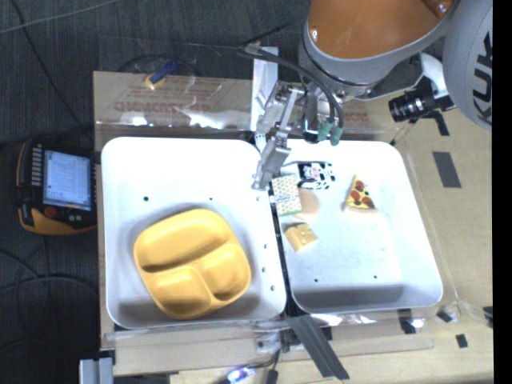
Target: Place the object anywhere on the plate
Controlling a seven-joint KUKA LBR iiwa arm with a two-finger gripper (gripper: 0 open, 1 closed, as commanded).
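The pincer (268, 166) hangs right over the seam where the two white bins meet, its metal fingers pointing down toward the inner rims; whether they are released or clenched I cannot tell, and nothing shows between them. Just beyond its tip, on the right bin (400, 254) side, a small cluster sits tight against that inner wall: a checkered cracker-like piece (286, 194) nearest, a black-and-white toy (316, 172) beside it, and a cheese wedge (301, 236) a little further toward the front. The pizza slice (360, 194) lies apart from these, further out from the pincer, with open white floor all round it and most of the bin bare toward the front edge. On the other side of the pincer, well down in the left bin (136, 166), rests the yellow plate (192, 262), divided into compartments and close to the front rim, with free floor between it and the seam. The arm's grey shell carries the letters "KU" (490, 62). A handheld pendant (56, 184) with a lit screen lies beyond the left bin; its text is too small to read.
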